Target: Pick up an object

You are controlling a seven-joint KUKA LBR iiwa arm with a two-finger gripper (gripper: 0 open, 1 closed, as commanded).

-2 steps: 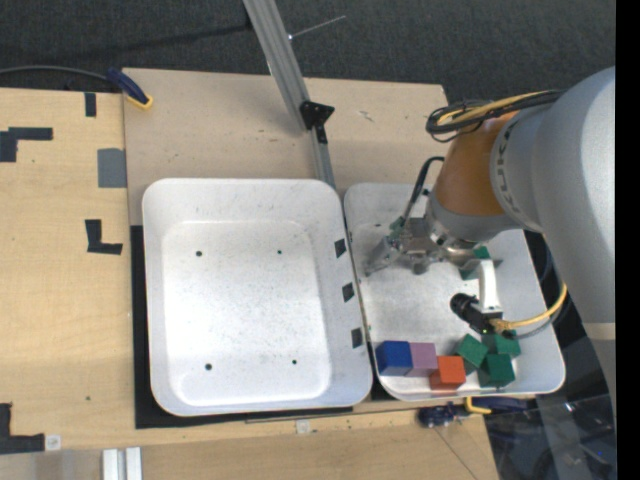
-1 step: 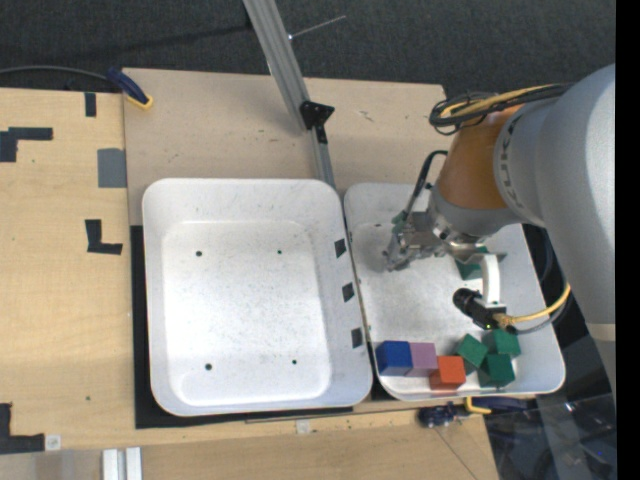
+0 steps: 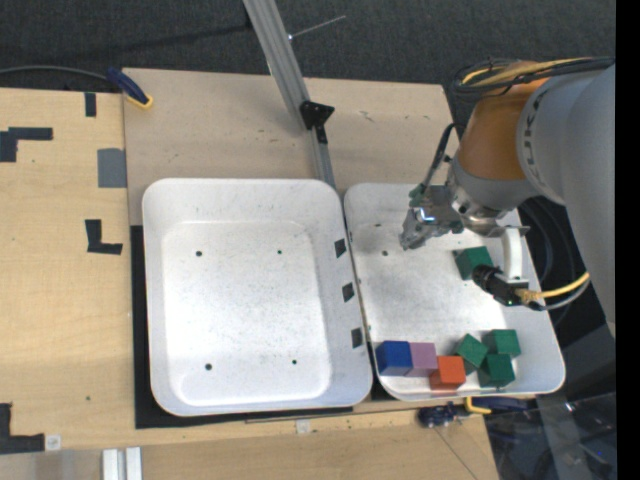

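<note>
Bench's right bin [image 3: 400, 298] is hosting the gripper [image 3: 414, 230], grip unclear; nearest green block [image 3: 472, 261] is looking light, rigid, flat-sided.

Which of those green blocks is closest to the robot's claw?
The lone green block just below and right of the gripper. The other green blocks sit clustered at the right bin's near edge, beside the orange block.

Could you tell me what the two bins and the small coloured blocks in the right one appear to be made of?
The left bin and right bin look like moulded white plastic: rounded corners, faint sheen, dark speckling. The blue block, orange block and their green neighbours look matte with flat, even colour, perhaps foam or painted wood; the view cannot settle which.
</note>
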